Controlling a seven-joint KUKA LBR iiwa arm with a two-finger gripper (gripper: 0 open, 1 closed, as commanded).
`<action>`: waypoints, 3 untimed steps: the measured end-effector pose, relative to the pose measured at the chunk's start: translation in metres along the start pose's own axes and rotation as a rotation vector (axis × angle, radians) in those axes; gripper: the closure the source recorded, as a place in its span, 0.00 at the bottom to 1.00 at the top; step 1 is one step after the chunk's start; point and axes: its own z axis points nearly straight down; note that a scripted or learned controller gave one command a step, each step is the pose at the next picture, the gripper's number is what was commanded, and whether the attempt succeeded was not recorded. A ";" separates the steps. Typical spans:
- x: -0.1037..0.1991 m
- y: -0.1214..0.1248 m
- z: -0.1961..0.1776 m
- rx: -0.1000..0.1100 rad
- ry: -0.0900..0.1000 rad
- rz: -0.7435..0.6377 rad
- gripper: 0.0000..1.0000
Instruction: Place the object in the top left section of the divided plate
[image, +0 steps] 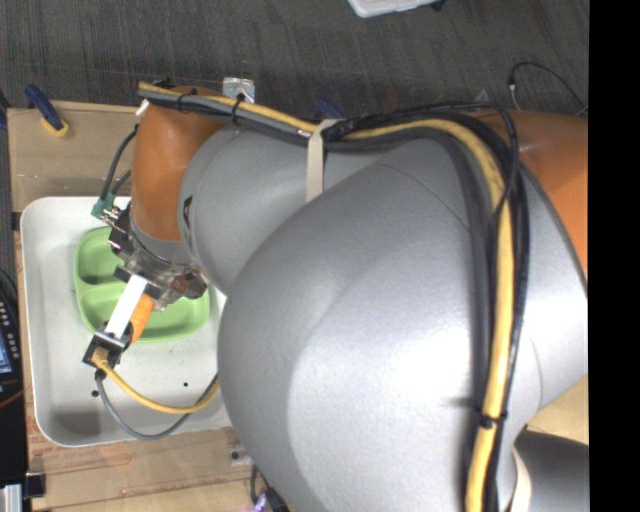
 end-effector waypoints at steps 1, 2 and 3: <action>-0.024 -0.046 -0.032 -0.004 0.001 -0.664 1.00; -0.033 0.031 0.013 -0.004 -0.001 -1.091 1.00; -0.049 0.114 0.013 -0.011 -0.001 -1.360 1.00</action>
